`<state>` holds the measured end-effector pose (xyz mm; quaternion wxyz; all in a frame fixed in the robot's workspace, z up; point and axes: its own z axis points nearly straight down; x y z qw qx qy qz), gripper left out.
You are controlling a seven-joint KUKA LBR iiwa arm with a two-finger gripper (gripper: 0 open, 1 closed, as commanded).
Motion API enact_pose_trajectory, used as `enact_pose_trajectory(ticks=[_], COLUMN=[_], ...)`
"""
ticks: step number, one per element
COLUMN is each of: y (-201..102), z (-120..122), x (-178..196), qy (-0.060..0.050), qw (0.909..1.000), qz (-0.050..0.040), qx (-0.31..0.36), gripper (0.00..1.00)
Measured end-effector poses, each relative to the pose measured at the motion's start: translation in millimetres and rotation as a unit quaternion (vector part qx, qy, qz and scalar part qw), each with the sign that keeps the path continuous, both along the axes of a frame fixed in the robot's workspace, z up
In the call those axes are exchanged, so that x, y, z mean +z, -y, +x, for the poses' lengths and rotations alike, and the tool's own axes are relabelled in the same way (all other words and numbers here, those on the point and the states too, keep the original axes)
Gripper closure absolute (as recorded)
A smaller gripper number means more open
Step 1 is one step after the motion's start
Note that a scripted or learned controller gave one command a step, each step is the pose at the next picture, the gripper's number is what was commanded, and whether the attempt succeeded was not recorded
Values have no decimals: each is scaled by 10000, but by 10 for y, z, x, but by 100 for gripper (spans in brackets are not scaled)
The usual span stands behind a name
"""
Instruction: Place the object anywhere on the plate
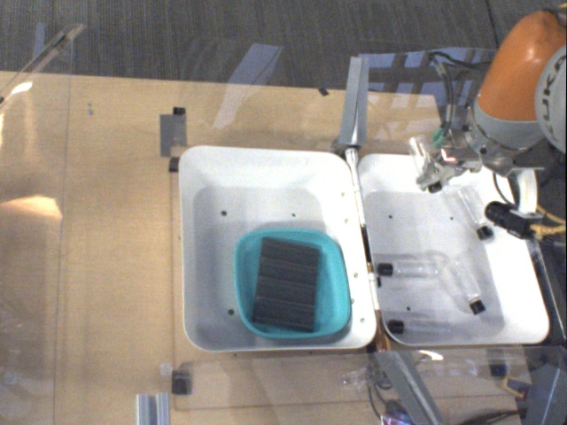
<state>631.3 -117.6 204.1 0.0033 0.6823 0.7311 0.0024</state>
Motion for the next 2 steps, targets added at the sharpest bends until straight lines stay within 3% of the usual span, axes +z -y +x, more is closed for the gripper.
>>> enact_pose_trajectory(ticks=[1,2], y=[-607,-1495], z=[-587,-1072], x=[-193,-84], qy=[-24,-21], qw=[9992,10000], qz=[9,12], qx=[-388,-9], gripper=[100,100])
